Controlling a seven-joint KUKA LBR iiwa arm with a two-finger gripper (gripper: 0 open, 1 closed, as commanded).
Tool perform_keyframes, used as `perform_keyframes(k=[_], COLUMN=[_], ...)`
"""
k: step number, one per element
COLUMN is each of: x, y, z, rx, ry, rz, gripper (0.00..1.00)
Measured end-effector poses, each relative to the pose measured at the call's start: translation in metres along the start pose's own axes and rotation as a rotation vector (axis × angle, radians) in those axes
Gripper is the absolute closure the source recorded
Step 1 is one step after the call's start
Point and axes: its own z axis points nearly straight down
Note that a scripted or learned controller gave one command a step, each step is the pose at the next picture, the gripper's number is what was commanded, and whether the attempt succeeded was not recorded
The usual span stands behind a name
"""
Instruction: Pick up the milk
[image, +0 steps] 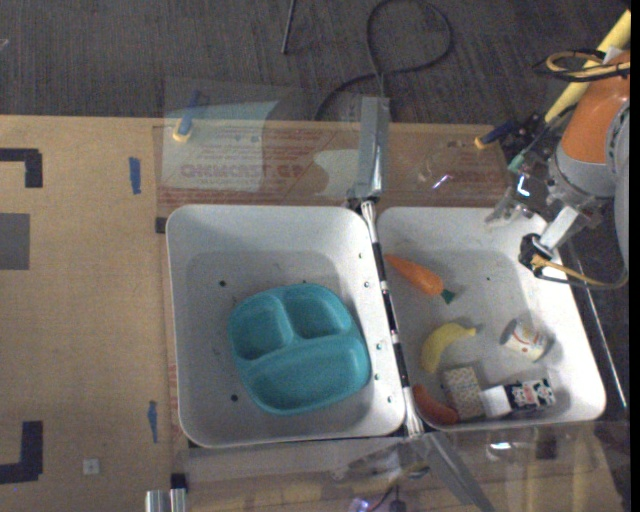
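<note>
The milk (518, 397) is a small carton lying on its side in the near right corner of the right bin (478, 255), black-and-white cow pattern along its body and a white end pointing toward a patterned box (462, 386) that sits just beside it. I judge it light and fairly stiff, probably a toy carton with flat faces that give good purchase; the faces may be smooth, so a grip across the two long sides at the middle of the body looks safest. The bin wall runs close behind it, which leaves little room for a finger on that side, and the box crowds the white end.

The gripper (528, 222) hangs above the far right corner of the right bin, well apart from the milk, with nothing in it; whether it is spread or closed I cannot tell from here.

By count: two white bins; one teal divided plate (298, 347) in the left bin (265, 232). In the right bin there is one carrot (417, 277) near the far left side, one banana (446, 343) in the middle, one small white cup (524, 340) tipped over near the right wall, one patterned box, one reddish-orange piece (434, 404) at the near left corner, and one milk carton
</note>
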Motion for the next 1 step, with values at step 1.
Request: perform_keyframes(k=[1], x=[-0.0033], y=[0.0020], z=[-0.0533], rx=[0.001], ry=[0.000], rz=[0.249], gripper=[0.00])
